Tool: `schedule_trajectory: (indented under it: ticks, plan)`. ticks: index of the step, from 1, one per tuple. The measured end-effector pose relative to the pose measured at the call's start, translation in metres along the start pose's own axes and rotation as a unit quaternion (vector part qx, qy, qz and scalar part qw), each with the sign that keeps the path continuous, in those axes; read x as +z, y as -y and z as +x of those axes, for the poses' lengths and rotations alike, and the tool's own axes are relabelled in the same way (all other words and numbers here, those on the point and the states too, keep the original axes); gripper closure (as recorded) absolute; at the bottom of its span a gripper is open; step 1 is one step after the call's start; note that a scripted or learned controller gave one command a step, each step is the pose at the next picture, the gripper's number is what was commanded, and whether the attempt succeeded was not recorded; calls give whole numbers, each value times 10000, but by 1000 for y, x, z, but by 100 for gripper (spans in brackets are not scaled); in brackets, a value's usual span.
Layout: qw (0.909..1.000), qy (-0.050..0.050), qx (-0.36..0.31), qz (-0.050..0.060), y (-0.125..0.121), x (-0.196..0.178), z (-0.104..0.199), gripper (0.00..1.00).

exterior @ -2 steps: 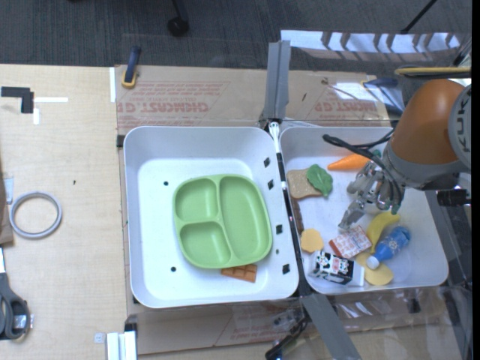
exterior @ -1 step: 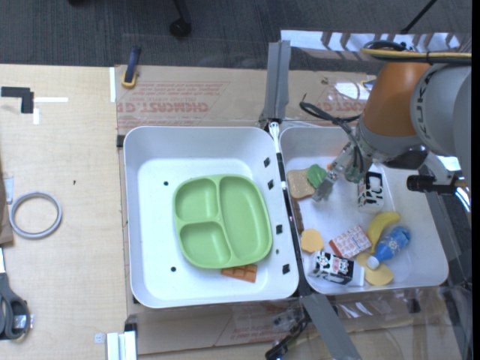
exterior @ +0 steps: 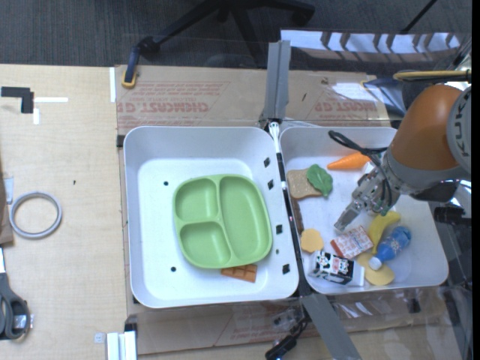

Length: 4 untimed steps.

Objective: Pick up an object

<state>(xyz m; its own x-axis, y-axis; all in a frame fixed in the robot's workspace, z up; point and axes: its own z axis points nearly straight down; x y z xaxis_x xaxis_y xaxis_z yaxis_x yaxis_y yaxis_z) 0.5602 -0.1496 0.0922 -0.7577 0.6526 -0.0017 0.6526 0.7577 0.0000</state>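
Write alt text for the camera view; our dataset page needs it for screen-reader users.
A grey arm's pincer hangs over the right white bin, above a red-and-white packet, amid a blue bottle, a toy carrot and other small items. The left white bin holds a green divided plate.

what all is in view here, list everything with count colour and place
bins: 2, white, side by side on the bench
divided plate: 1, green, middle of left bin
waffle piece: 1, orange-brown, under the plate's near edge
carrot: 1, orange, far part of right bin
bread slice: 1, tan, right bin's left side
leaf: 1, green, on the bread
round chip: 1, yellow, right bin
packet: 1, red and white, right bin
carton: 1, black and white, near edge of right bin
bottle: 1, blue, right bin
tape roll: 1, grey, bench at left
arm: 1, grey and orange, from right
gripper: 1, grey, over right bin
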Motion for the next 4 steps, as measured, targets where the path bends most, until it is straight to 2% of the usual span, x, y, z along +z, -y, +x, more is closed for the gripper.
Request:
schedule_trajectory:
  ticks: [1,2,3,4]
  plan:
    - [9999,-24,104,-6,89,1,32,0]
    - [10000,-13,-11,-1,27,1,85,0]
    - [9995,6,-314,-4,21,0,-14,0]
    - [9967,-19,811,-15,95,0,25,0]
